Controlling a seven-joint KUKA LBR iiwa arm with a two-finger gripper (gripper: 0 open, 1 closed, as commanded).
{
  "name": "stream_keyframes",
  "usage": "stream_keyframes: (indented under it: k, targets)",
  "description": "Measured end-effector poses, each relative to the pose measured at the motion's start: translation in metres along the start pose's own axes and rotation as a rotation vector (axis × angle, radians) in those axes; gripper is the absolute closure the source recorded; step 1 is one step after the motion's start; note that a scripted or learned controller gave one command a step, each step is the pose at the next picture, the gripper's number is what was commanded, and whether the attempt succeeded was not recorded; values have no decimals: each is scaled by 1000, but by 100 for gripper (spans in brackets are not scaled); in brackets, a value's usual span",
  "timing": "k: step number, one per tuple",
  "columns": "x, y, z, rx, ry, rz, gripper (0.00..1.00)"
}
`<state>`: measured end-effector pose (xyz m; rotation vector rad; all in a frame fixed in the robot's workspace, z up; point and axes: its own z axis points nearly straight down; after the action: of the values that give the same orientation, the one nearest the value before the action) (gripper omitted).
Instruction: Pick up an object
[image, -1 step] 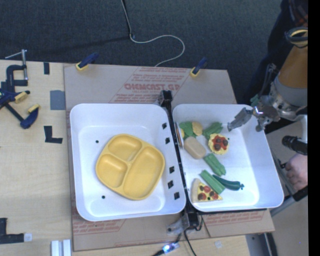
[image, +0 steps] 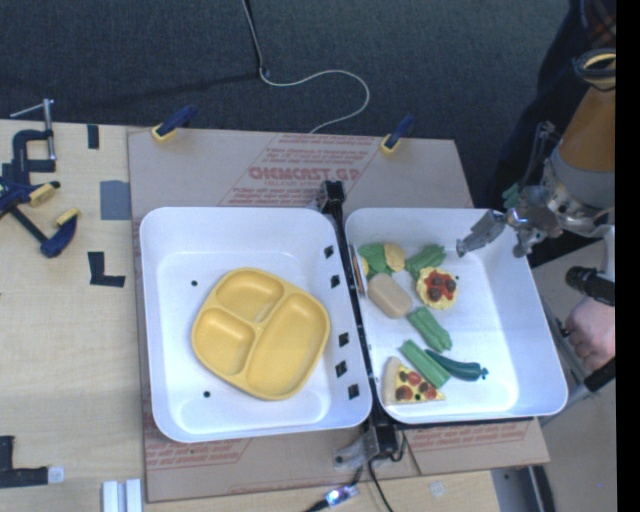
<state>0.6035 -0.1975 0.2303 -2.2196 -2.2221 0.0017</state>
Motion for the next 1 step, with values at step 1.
stream_keyframes:
  k: [1]
  targets:
    - [2,-3,44,4,0,0,0]
